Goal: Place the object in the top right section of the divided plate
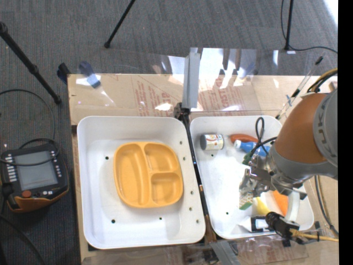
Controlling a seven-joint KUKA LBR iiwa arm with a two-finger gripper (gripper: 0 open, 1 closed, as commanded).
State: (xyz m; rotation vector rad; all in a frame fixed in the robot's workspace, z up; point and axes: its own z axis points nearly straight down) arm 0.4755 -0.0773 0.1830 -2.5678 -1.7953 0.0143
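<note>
a: what is in the left bin?
b: the yellow divided plate, all sections bare.
a: and the right bin?
b: a small can, an orange object and other small objects. the gripper is low among them; its state, i cannot tell.

The arm reaches in from the right, its end effector pointing down.

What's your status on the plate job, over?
Tool low in right white bin, among clutter; grip unclear. Yellow three-section plastic plate in left white bin, sections bare. Small silver can lying near divider.
</note>
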